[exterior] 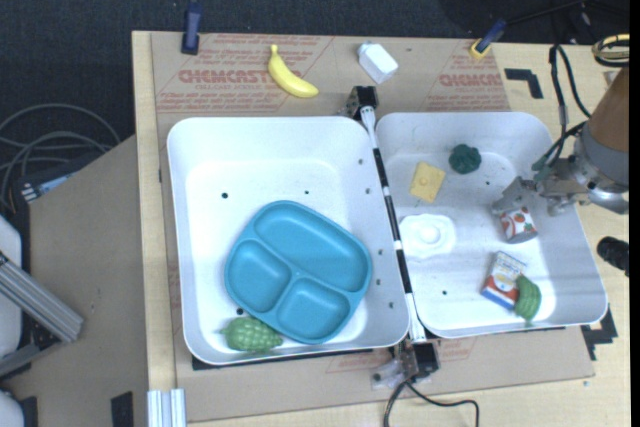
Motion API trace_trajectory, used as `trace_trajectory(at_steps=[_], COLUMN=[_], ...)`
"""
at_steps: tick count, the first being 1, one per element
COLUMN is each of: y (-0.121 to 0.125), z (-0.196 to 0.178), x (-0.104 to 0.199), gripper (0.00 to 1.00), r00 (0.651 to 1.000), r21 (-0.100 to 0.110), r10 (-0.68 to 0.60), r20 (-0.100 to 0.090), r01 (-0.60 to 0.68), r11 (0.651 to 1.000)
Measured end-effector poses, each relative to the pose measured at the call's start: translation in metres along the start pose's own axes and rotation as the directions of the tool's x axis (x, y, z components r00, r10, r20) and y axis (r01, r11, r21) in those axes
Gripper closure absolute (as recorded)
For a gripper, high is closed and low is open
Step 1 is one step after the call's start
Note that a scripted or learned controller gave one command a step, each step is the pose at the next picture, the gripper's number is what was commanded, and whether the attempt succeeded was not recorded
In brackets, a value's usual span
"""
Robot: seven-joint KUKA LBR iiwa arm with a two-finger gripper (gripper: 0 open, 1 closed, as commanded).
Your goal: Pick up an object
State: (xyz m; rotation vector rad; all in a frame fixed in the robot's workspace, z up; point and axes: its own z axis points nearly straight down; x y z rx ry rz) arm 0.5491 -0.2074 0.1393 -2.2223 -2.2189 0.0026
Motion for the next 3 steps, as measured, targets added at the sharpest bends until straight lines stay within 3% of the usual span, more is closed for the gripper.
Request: trace_trajectory(at_steps=[1,2,3], y=[0.016,0.017,0.077], z=[0.055,0.044,-0.046], x=[0.04,0.039,0.156], gripper=[0.0,1.0,1.0], r00=[1.0,1.0,1.0], r21=[0.001,-0.003,-0.004], r10=[-0.003,-0.002,-0.004], r20=[-0.002,0.0,-0.002], r01=[0.003,0.002,0.004], r11=[1.0,1.0,1.0])
